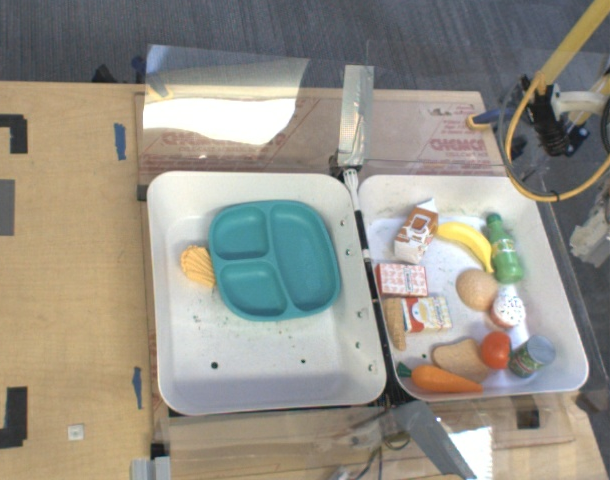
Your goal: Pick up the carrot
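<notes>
— How far along is the job?

— By my reading, nothing is done yet. The carrot [447, 379] lies flat in the right bin [575, 340], against its front wall, with nothing gripping it. The whole pick is left: the approach, the closing and the lift.

— And the end effector?

— I cannot tell how far open it is or whether it has hold of anything, so I can't place things relative to it. I can only place them against each other.

— Go on, then. What's round the carrot?

— A tan, bread-like piece [460, 356] sits just behind it, touching or nearly so. A red tomato [495, 349] is beside that, and a small can [530, 356] is in the front right corner.

— The rest of that bin?

— A banana [465, 240] and a green bottle [503, 248] at the back, with a small carton [417, 232] next to them. Mid-bin there are two flat packets [402, 279], a round brown item [475, 288] and a white-and-red one [508, 309].

— The left bin?

— The left bin [175, 368] holds a teal divided plate [275, 258], its compartments bare, and a yellow shell-shaped piece [197, 264] touching the plate's left edge.
</notes>
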